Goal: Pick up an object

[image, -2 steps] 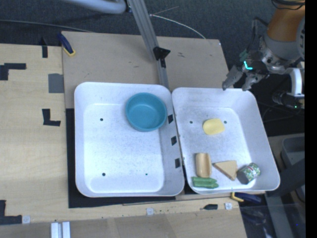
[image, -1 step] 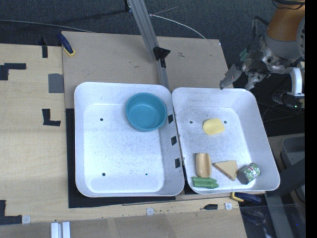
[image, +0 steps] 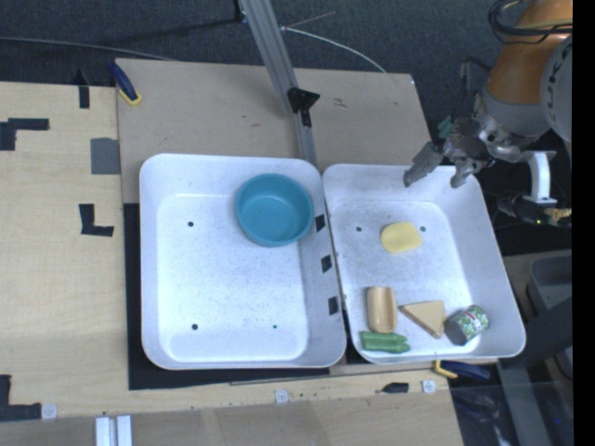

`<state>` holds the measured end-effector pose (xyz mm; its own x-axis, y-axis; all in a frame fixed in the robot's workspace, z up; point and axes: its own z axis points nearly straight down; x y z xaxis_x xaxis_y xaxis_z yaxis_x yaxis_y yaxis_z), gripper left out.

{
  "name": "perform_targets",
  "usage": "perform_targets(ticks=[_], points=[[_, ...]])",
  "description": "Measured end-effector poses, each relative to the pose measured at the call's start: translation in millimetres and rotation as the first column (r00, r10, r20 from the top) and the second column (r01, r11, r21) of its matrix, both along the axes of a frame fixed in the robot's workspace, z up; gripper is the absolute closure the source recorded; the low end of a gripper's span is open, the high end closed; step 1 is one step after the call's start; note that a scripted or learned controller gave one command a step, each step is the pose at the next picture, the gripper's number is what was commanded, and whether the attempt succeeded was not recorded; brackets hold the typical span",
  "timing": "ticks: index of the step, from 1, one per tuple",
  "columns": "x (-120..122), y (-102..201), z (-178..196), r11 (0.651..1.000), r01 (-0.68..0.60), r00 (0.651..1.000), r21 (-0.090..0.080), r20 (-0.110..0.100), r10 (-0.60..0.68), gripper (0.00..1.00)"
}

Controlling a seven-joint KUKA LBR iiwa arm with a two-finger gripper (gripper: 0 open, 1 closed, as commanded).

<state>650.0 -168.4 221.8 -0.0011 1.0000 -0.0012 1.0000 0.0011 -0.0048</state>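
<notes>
Gripper point(image: 437, 172) hangs at upper right over the right bin's point(image: 493, 249) far rim, fingers spread apart with nothing between them. Along that bin's lower edge lie a green piece point(image: 385, 344), a tan cylinder point(image: 379, 308), a tan wedge point(image: 426, 317) and a crumpled grey object point(image: 467, 324). Higher up sits a yellow lump point(image: 402, 238). A blue bowl point(image: 273, 209) rests in the left bin point(image: 177, 277)

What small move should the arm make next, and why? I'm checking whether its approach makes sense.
Probably move the open gripper toward the camera and down over the yellow object. The gripper sits at the right bin's far rim holding nothing, and that object lies nearest, apart from the cluster at the near edge.
</notes>
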Motion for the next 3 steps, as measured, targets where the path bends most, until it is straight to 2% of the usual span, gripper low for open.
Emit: perform_targets(ticks=[1,2,3], points=[[0,0,-65,1.0,0.0,1.0,0.001,-0.003,0.0,0.0],[6,5,-113,1.0,-0.002,1.0,0.0,0.0,0.002,0.0],[7,6,-100,1.0,-0.003,1.0,0.0,0.003,0.003,1.0]])
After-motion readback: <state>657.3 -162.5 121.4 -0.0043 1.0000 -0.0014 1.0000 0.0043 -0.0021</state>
